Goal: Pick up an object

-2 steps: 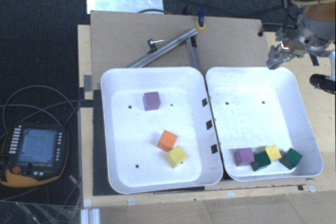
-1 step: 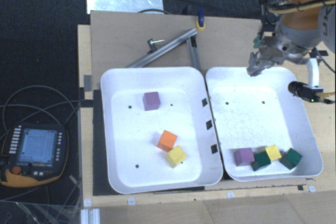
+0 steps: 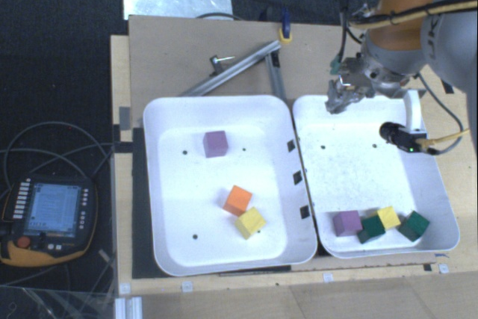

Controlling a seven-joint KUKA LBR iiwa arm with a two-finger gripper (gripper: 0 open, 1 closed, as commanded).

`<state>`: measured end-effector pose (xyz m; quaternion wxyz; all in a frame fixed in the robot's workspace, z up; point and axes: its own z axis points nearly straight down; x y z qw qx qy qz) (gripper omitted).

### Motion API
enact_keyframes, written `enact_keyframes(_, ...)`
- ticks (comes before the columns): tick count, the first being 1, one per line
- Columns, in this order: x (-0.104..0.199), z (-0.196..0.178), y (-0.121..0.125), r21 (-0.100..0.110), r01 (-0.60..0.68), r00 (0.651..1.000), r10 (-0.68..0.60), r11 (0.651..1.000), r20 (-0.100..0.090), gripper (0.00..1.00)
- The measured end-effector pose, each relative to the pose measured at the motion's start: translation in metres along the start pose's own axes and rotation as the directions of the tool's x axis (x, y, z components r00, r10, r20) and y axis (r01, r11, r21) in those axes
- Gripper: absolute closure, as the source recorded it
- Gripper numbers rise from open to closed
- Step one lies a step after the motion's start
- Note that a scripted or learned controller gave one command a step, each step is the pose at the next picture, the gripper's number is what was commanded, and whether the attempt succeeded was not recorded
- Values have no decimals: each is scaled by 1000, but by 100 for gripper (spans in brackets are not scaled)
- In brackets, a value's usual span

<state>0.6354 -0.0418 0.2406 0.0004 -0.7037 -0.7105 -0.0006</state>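
The arm's upper part is cut off at the top right of the frame, and its bulky grey and orange body hides part of the far rim of the right bin [image 3: 441,199]. The end effector [image 3: 337,102] hangs over the far left corner of that bin, dark and small against the white; whether it is open or closed cannot be told, and nothing can be seen in its grip.

The cubes have no real long axis, only the turn of their faces. In the left bin [image 3: 160,243], the purple cube [image 3: 215,143] sits nearly square to the bin walls toward the far side. The orange cube [image 3: 237,199] is turned at an angle near the middle, and the yellow cube [image 3: 251,223] is also skewed and touches it on the near side.

In the right bin, four cubes crowd along the near wall: a second purple cube [image 3: 346,223], a dark green cube [image 3: 370,228] touching it, a small yellow cube [image 3: 388,217] just behind, and another green cube [image 3: 414,225] in the near right corner. The greens partly overlap their neighbours, so their edges are hard to separate.

All these lie well apart from the end effector, toward the near side of the table [image 3: 123,86].
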Motion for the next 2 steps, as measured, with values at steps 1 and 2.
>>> enact_keyframes(1, 44, 6, -8, 1, 0, 1000, 0, 1000, 0, 100)
enact_keyframes(2, 92, 13, -5, 0, 0, 1000, 0, 1000, -1, 100)
